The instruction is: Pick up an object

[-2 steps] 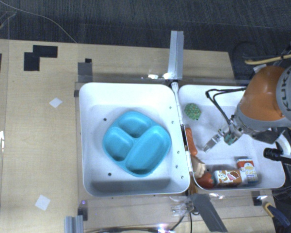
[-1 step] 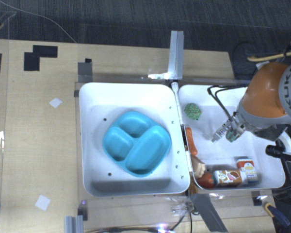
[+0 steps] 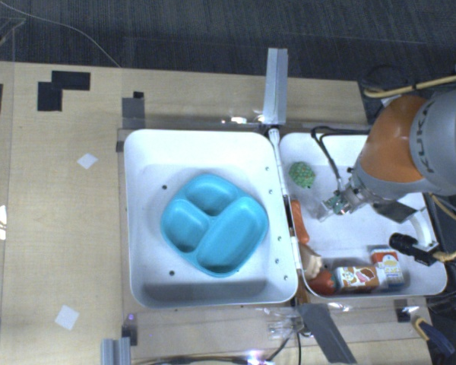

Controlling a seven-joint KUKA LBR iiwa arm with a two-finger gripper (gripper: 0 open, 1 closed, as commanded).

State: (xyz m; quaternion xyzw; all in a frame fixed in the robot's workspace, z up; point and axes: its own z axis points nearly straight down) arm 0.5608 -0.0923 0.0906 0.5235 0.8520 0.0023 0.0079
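In the right bin (image 3: 365,238), my gripper (image 3: 337,203) hangs low over the white floor near the middle, under the grey arm with its orange band (image 3: 391,150). A green speckled ball (image 3: 302,175) lies just up and left of it, apart from it. An orange-red long piece (image 3: 298,220) lies along the bin's left wall. At the front edge lie a labelled bottle (image 3: 368,276) on its side, a red round piece (image 3: 324,282) and a small beige piece (image 3: 311,263). Nothing is visibly held.
The left bin (image 3: 148,280) holds a blue divided plate (image 3: 214,223) at its middle. A metal post (image 3: 276,86) stands at the back between the bins. Black cables (image 3: 414,249) run by the right bin's right side.
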